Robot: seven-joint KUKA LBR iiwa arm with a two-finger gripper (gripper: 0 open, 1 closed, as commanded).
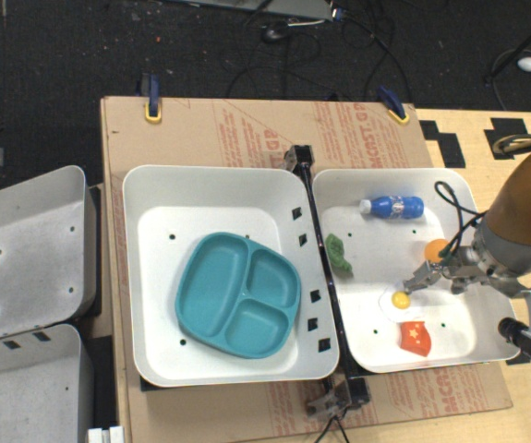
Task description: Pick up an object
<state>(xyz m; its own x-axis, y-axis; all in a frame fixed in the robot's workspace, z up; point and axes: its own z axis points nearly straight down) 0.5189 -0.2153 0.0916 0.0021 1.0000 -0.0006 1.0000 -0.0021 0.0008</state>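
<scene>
The end effector [428,278] hangs low in the right bin [459,353]; whether it is released or clenched, I cannot tell. The fried egg [399,300] lies just toward the table's front-left of it, probably the nearest target. That bin also holds a blue bottle [394,207], a green piece [340,254], an orange ball [436,247] and a red piece [416,337]; the left bin [154,201] holds a teal divided plate [237,294].

Left bin [145,247]: teal tray [238,293] takes the middle, open floor only along its walls. Right bin [362,358]: bottle [393,208] at far wall, green piece [340,254] by divider, egg [400,300] and red piece [416,338] near my end effector [422,280]. Centre floor between them open.
</scene>
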